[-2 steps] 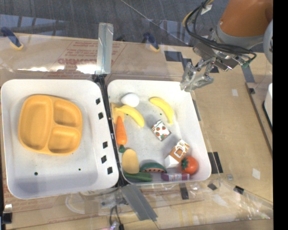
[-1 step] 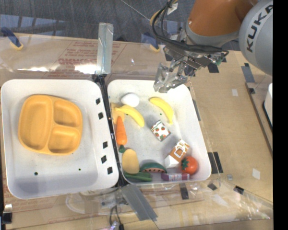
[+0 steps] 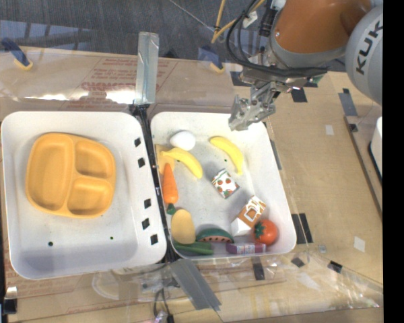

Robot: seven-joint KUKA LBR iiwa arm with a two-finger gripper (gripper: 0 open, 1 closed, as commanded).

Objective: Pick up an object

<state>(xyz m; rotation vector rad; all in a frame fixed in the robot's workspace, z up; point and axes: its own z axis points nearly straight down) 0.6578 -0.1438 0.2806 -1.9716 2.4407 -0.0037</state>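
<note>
right bin [image 3: 283, 207]: near edge has a purple tube [image 3: 246, 248], tomato [image 3: 265, 232], watermelon slice [image 3: 214, 235], potato [image 3: 182, 225]. mid: two small cartons [image 3: 252, 211] [image 3: 223, 183], carrot [image 3: 170, 184]. far: two bananas [image 3: 182, 161] [image 3: 229, 153], white egg [image 3: 183, 140]. left bin [image 3: 17, 247] holds a yellow divided tray [image 3: 70, 174]. gripper [image 3: 248, 116] hangs over right bin's far-right corner, holding nothing; can't tell how wide the claw is.

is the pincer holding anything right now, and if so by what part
Nothing is held. The pincer hangs over the far rim of the right bin with nothing between its fingers; the closest banana lies apart from it on the bin floor.
</note>
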